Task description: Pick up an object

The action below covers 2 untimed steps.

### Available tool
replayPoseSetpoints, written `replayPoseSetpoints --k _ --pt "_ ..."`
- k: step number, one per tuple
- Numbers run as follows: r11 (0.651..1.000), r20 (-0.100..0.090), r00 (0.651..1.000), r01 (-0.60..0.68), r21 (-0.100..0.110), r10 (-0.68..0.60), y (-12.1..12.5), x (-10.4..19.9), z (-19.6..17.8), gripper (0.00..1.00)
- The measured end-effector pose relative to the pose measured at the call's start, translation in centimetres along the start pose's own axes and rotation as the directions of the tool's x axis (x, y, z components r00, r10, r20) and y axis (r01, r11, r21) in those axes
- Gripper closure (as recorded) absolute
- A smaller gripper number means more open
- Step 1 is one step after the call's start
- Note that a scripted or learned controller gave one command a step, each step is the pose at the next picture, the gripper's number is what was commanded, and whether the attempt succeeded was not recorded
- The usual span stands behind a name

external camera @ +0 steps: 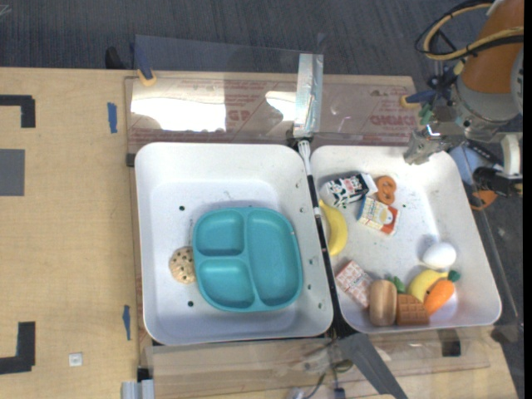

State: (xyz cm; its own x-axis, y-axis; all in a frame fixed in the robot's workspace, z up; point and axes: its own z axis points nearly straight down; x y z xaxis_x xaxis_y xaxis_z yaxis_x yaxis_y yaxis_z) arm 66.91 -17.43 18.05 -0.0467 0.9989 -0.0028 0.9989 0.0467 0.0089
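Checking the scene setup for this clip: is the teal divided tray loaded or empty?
Empty. All three compartments of the teal divided tray show bare teal; the cookie lies on the left bin's floor, beside the tray's left edge.

Both bins (158, 173) look like smooth, slightly glossy white plastic; the teal tray (247, 258) is matt plastic, the egg (438, 254) shiny; the bench (62, 223) is pale, matt wood, and a clear glossy sheet (216, 98) stands behind the bins
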Motion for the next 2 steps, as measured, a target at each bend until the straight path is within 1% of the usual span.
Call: replayPoseSetpoints --k 1,2 --pt "1.000 -0.001 1.000 -0.002 0.005 0.002 -0.1 -0.1 0.3 0.00" --pt "0.987 -0.002 0.987 0.161 0.003 -0.161 -2.7 1.4 9.3 0.00"
